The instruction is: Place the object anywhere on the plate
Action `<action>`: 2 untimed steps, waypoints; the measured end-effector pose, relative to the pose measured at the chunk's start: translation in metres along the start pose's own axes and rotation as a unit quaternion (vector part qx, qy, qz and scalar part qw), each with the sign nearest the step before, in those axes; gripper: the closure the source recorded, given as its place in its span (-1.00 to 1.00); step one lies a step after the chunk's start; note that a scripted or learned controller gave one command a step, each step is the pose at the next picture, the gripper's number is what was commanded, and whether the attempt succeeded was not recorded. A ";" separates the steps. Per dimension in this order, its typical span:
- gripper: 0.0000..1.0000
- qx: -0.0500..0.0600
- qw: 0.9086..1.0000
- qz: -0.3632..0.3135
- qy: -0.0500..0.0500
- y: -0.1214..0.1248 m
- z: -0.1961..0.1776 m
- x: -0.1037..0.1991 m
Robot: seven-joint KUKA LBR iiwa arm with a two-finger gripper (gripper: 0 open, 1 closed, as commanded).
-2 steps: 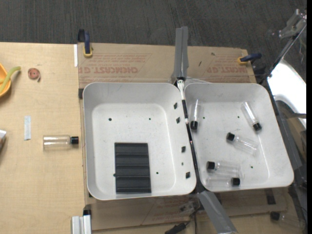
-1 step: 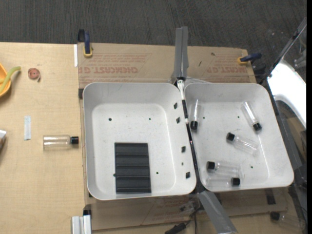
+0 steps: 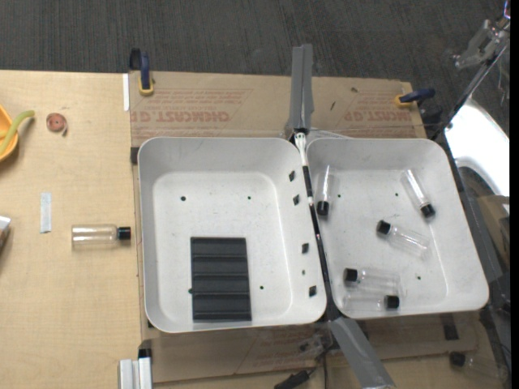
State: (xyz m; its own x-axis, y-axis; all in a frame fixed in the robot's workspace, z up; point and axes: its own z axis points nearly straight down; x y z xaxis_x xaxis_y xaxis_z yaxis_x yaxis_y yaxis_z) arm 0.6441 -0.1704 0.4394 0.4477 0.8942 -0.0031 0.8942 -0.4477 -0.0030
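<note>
A black ridged plate (image 3: 219, 279) lies flat in the left white bin (image 3: 211, 177), toward its front. Several clear vials with black caps lie in the right white bin (image 3: 365, 168). One vial (image 3: 323, 189) rests along the left wall, and another vial (image 3: 418, 191) lies at the back right. A third vial (image 3: 403, 237) is near the middle. Two more lie close together at the front (image 3: 371, 280), one nearly against the front wall.
On the wooden bench to the left lie another clear vial (image 3: 96, 234), a white strip (image 3: 45, 213), a small red disc (image 3: 55, 121) and a yellow object (image 3: 6, 132). A grey metal bar (image 3: 302, 87) stands between the bins at the back. Clamps (image 3: 143, 71) hold the cardboard.
</note>
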 end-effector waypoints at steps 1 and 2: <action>-1.00 0.000 0.997 0.072 0.000 -0.016 -0.001 0.065; -1.00 0.000 1.000 -0.016 0.000 0.030 0.000 -0.026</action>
State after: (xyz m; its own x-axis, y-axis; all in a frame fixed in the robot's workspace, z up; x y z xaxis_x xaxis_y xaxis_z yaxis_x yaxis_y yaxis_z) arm 0.6592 -0.2069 0.4393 0.4181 0.9084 -0.0030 0.9084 -0.4181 -0.0029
